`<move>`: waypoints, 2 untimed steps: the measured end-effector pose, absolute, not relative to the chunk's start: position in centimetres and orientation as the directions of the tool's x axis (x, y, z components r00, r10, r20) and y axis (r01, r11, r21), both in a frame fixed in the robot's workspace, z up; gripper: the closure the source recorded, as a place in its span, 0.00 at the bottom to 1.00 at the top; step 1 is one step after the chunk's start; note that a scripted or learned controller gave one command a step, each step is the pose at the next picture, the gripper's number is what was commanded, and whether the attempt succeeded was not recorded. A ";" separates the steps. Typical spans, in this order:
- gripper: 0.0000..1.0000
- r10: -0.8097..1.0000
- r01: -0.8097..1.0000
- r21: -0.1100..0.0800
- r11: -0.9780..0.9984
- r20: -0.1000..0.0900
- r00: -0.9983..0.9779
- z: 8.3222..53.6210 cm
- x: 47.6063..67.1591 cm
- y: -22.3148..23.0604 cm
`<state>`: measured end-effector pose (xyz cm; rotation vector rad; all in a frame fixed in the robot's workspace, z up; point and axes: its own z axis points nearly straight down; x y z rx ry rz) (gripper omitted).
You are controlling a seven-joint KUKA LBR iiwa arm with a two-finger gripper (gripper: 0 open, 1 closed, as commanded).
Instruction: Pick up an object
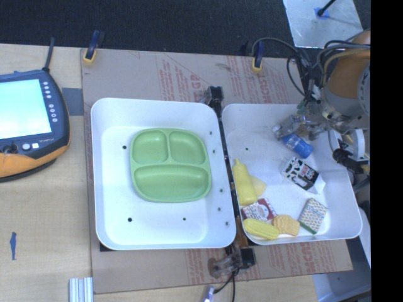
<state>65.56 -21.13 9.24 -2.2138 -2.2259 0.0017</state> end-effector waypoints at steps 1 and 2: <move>0.00 1.000 1.000 -0.004 0.005 0.001 -0.005 9.2 65.6 -18.2; 0.00 1.000 1.000 -0.004 0.003 -0.001 -0.003 9.2 63.5 -17.5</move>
